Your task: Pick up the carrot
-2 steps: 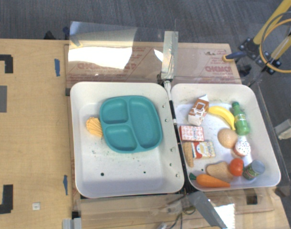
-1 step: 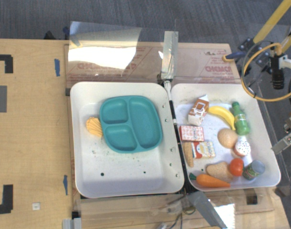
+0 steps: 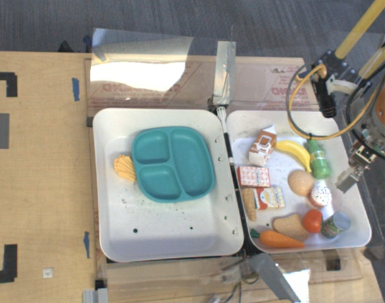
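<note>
Orange and tapered, the plastic toy carrot (image 3: pixel 279 239) lies flat along the near rim of the right-hand white bin (image 3: pixel 364 229), well forward of the gripper (image 3: pixel 351 172) and toward the bins' divide. It looks light, stiff and smooth, so a grasp across its thick middle should hold best. Just behind it sit a tan bread-shaped piece (image 3: pixel 291 224) and a red tomato (image 3: pixel 312 220). Whether the jaws are parted, I cannot tell.

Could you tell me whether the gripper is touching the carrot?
Apart. The camera view shows the gripper at the right bin's right rim, with bare bin floor and other food between it and the carrot.
</note>
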